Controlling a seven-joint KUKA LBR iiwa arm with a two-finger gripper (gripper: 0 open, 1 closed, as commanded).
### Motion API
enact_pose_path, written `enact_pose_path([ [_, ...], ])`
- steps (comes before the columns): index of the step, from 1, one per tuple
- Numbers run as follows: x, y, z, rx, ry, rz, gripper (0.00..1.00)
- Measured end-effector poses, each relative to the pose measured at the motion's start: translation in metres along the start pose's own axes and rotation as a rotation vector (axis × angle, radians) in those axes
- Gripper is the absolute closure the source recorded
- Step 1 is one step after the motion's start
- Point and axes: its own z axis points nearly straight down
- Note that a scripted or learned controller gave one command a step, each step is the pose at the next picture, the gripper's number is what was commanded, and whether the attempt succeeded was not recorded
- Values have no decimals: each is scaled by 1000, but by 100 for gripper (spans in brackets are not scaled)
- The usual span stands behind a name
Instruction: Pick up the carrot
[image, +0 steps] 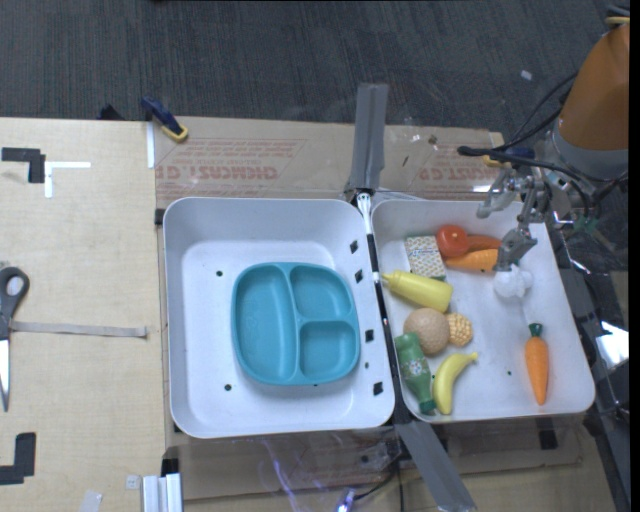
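Claw (517, 243) poised over the back of the right bin (575, 330), fingers indistinct against the clutter, so no telling whether spread or pinched.

Just beside the fingertips: a small white lump (511, 284), and toward the divider an orange-and-red toy piece (465, 250). Well apart from the claw, near the bin's right wall: the carrot (537, 365), smooth orange taper with a green cap, lying lengthwise with bare white floor all round. Crowded along the left wall: yellow bottle (420, 289), speckled card (426, 256), tan ball (428, 330) touching a corn piece (459, 327), green bottle (413, 371), curved banana (450, 377). In the left bin (190, 330): a glossy teal divided plate (297, 322), ringed by open floor. Beyond: pale wood bench (75, 270), scissors (8, 330), brown cardboard (260, 160), dark carpet (250, 50).
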Motion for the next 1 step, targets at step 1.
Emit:
enact_pose_path([
  [1,-14,-47,116,0,-2,-8,0],
])
